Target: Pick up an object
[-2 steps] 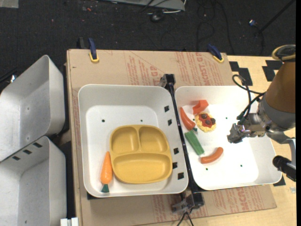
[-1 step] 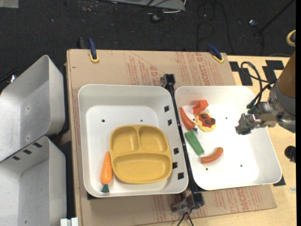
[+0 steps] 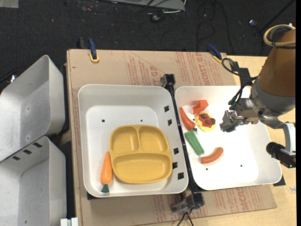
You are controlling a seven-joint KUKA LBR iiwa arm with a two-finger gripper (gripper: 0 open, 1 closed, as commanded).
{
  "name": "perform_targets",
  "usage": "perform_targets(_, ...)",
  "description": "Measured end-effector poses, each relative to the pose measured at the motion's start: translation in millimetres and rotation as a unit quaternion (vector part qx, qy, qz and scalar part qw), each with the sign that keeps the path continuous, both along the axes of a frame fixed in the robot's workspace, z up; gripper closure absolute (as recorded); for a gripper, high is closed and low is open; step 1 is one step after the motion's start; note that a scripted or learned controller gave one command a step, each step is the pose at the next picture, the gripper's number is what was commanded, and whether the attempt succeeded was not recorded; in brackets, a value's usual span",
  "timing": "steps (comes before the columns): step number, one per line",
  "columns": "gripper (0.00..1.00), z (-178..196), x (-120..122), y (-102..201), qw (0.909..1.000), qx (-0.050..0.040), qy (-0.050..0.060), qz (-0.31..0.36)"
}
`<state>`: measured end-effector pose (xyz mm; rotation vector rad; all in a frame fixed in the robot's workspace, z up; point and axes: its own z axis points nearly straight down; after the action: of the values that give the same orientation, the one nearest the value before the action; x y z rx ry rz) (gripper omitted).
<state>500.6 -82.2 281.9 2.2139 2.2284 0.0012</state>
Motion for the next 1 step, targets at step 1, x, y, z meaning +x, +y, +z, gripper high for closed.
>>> perform_targets(1, 1.00, -6.7, 18.3, 38.4, 1.0000, 0.0000, 0.000, 0.000)
